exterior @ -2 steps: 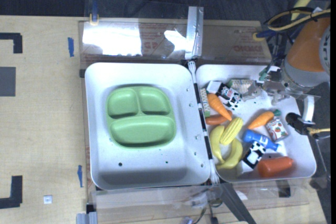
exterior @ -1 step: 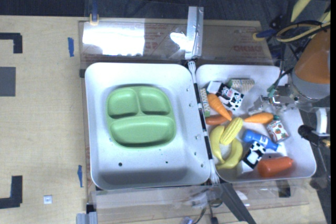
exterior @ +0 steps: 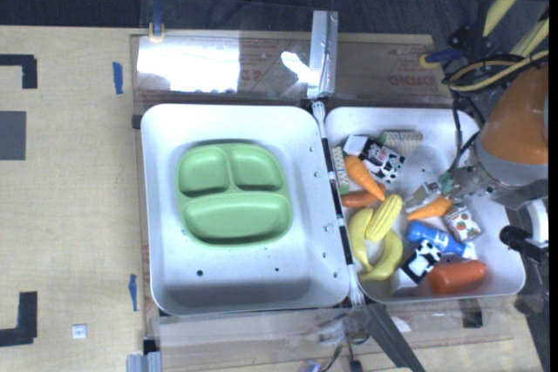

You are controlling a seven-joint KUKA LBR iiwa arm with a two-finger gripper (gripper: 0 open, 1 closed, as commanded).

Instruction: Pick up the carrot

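The counter (exterior: 61,213) looks like pale, matt wood with a faint grain. Both white bins, the left bin (exterior: 166,274) and the right bin (exterior: 506,274), look like smooth plastic with a soft sheen. The green divided plate (exterior: 234,192) is smooth, slightly glossy plastic. The carrot (exterior: 363,175), the banana (exterior: 375,250) and the red sausage (exterior: 453,275) have a shiny, moulded-plastic look. Behind the bins, a clear sheet (exterior: 218,57) glares brightly beside a brushed metal bracket (exterior: 323,52).

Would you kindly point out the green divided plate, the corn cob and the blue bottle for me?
green divided plate (exterior: 234,192): camera view, on its centre ridge.
corn cob (exterior: 384,218): camera view, middle of the yellow cob.
blue bottle (exterior: 433,236): camera view, on its blue body.
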